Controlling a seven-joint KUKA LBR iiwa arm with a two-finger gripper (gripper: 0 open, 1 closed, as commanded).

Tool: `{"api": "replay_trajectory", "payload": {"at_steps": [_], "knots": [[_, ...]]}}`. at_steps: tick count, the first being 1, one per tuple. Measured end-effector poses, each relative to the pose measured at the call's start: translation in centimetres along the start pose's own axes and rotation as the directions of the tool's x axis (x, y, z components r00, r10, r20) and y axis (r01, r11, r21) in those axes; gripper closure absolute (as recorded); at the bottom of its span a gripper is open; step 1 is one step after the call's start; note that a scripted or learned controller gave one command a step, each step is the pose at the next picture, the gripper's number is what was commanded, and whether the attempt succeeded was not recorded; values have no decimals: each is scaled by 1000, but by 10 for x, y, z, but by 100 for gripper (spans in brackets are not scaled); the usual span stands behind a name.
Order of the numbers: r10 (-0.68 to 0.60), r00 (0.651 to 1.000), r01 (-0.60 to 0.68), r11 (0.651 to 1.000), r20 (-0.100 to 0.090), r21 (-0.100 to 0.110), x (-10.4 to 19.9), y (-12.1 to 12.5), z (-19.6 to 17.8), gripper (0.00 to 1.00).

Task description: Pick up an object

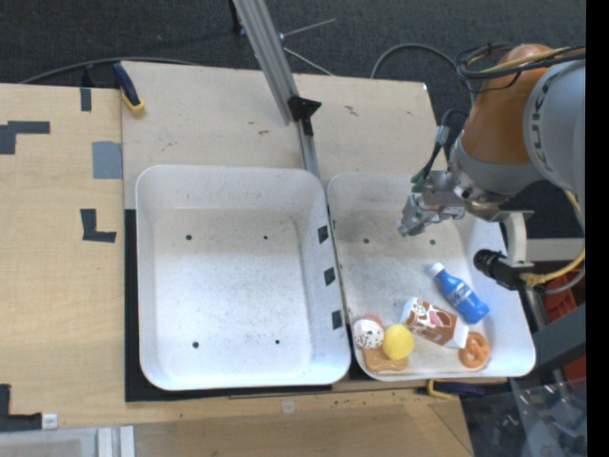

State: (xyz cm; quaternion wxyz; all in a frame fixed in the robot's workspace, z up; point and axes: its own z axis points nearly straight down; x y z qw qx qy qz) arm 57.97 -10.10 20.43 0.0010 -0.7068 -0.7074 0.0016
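The jaws hang over the upper part of the right bin, nothing seen between them; whether they're open or closed can't be told, too small & blurred. The grey arm w/ its orange band comes in from the right, above the bin's far corner.

Objs all sit well below the jaws, clustered at the bin's near end:
- blue bottle w/ white cap, lying tilted, cap pointing up-left toward the jaws; nearest thing to them, below & a bit right.
- brown-and-white packet, just below-left of the bottle, near touching it.
- yellow ball-like obj, further down, directly under the jaws' line, touching or overlapping a tan piece beneath it.
- white round obj w/ red marks, just left of the yellow one, against the bin's left wall.
- orange pretzel-shaped obj, at the near right corner, below the bottle.

Left of the jaws, past the shared rims, lies the left bin, white w/ dark specks. Both bins rest on the light wood tabletop. A metal rail runs slantwise up-left of the jaws, ending at a black clip.
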Motion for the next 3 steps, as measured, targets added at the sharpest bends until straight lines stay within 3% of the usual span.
{"api": "replay_trajectory", "payload": {"at_steps": [2, 3], "knots": [[-6, 1000, 6, 1000, -3, 0, 106, -5, 8, 100], [-7, 1000, 7, 1000, -3, -3, 162, -7, -9, 100]]}}
